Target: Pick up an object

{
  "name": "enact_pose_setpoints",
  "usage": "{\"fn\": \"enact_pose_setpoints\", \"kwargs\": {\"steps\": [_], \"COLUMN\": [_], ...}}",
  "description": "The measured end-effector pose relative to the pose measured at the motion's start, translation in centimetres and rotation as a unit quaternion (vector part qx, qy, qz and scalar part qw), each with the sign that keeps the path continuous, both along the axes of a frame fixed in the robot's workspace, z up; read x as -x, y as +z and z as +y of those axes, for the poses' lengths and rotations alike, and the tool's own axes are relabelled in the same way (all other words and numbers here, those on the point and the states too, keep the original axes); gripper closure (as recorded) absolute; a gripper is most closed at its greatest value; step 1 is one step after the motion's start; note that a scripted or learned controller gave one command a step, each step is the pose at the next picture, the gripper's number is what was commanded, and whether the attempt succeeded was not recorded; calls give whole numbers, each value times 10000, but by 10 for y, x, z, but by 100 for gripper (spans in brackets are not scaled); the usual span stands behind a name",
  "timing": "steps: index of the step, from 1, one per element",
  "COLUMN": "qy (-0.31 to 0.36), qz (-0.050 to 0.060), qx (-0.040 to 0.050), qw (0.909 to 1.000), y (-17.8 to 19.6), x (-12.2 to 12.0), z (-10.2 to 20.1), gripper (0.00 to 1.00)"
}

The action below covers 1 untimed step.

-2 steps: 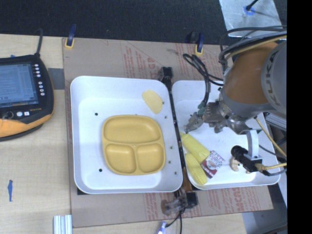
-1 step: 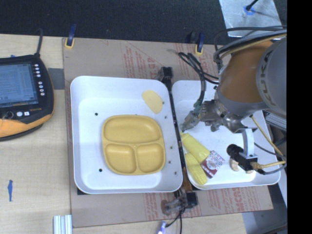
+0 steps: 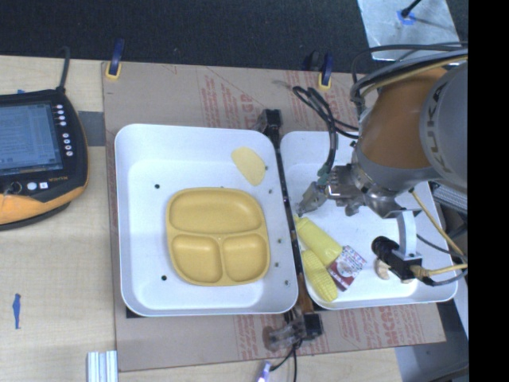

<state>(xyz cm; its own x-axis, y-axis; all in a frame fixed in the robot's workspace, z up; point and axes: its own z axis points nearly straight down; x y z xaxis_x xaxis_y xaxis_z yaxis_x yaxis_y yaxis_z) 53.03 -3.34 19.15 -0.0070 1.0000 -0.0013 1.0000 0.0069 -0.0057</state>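
Observation:
My gripper (image 3: 312, 199) hangs over the left side of the right bin (image 3: 306, 156), close to the wall between the two bins. Just below it lies a yellow corn cob (image 3: 320, 240), with a second cob (image 3: 316, 275) beside it toward the front edge. A small red and white packet (image 3: 347, 264) rests against the cobs on their right. Nothing shows in the gripper's grasp. In the left bin (image 3: 137, 213) sits a yellow divided plate (image 3: 216, 235), and a pale yellow oval piece (image 3: 249, 165) lies behind it.
The arm's grey and orange body (image 3: 406, 134) covers the right bin's far right part. A control pendant (image 3: 32, 153) lies on the bench at the left. Black cables (image 3: 314, 102) run behind the bins.

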Motion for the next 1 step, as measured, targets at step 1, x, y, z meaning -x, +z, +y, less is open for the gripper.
{"fn": "enact_pose_setpoints", "kwargs": {"steps": [1], "qy": [-3], "qz": [4], "qx": [1], "qw": [10000], "y": [0], "x": [4], "z": [-9], "gripper": [0]}}
